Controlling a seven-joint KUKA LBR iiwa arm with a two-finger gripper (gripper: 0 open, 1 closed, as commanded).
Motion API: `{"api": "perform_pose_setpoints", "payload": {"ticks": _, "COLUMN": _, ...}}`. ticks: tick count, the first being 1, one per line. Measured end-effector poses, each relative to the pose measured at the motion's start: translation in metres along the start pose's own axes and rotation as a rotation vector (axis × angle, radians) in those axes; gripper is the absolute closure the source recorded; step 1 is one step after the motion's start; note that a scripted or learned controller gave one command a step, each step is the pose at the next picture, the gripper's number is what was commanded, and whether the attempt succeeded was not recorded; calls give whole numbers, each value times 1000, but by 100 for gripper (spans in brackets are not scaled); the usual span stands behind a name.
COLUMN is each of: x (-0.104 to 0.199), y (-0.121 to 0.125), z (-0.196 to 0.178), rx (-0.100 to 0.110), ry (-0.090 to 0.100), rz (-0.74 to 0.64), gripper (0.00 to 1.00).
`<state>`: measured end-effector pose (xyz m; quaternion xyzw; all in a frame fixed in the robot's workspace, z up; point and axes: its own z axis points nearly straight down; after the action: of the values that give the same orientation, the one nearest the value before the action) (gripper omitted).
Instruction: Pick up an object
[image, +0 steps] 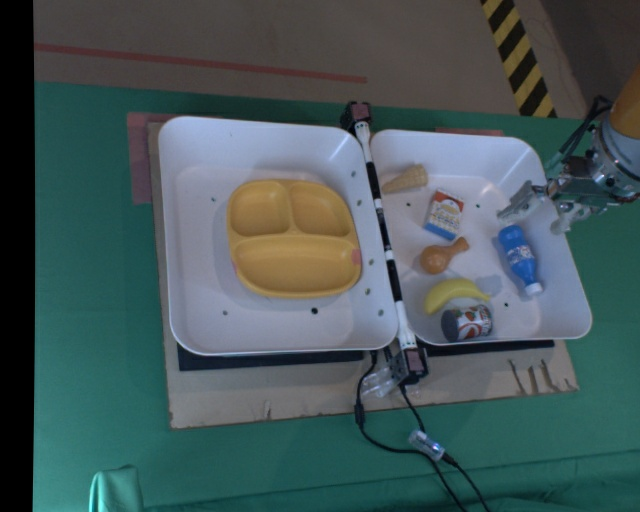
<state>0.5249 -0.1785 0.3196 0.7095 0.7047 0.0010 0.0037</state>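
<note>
The right bin (560, 300) holds several toy foods. A blue bottle (519, 259) lies near its right wall. A chicken drumstick (443, 256), a small red and white carton (444, 214) and a tan cone (404, 180) lie toward the left side. A banana (455, 293) rests just above a can (467, 322) at the front. My gripper (538, 210) hovers over the bin's right side, a little beyond the bottle's cap. It is open, with nothing between its fingers.
The left bin (195, 300) holds a yellow divided plate (293, 238). A black hinge strip (385, 250) runs between the two bins. Cables (420, 440) trail off the front of the cardboard base onto the green cloth.
</note>
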Motion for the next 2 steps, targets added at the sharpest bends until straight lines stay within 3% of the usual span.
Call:
{"api": "perform_pose_setpoints", "payload": {"ticks": 1, "x": -10, "y": 20, "z": 80, "rx": 1, "ry": -2, "rz": 1, "gripper": 0}}
{"api": "perform_pose_setpoints", "payload": {"ticks": 2, "x": -4, "y": 23, "z": 110, "rx": -21, "ry": 2, "rz": -7, "gripper": 0}}
